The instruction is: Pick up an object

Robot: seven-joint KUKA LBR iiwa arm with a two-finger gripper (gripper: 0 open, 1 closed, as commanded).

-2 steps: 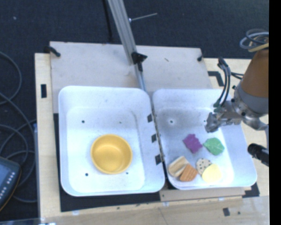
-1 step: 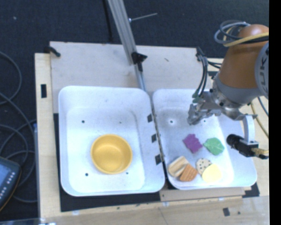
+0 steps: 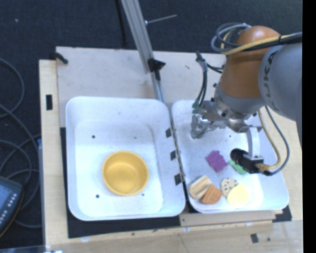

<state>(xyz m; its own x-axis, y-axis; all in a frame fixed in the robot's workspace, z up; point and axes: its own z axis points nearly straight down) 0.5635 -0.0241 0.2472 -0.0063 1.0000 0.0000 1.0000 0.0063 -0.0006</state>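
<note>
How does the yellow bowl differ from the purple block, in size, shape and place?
The yellow bowl is much bigger than the purple block. The bowl is round and hollow; the block is angular and solid. The bowl sits alone in the left bin; the block lies in the right bin, near other small items and below the gripper. Both rest on a white bin floor.

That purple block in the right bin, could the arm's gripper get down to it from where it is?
Probably yes: the gripper hangs above the same bin, and the purple block lies apart from the other pieces, uncovered.
</note>
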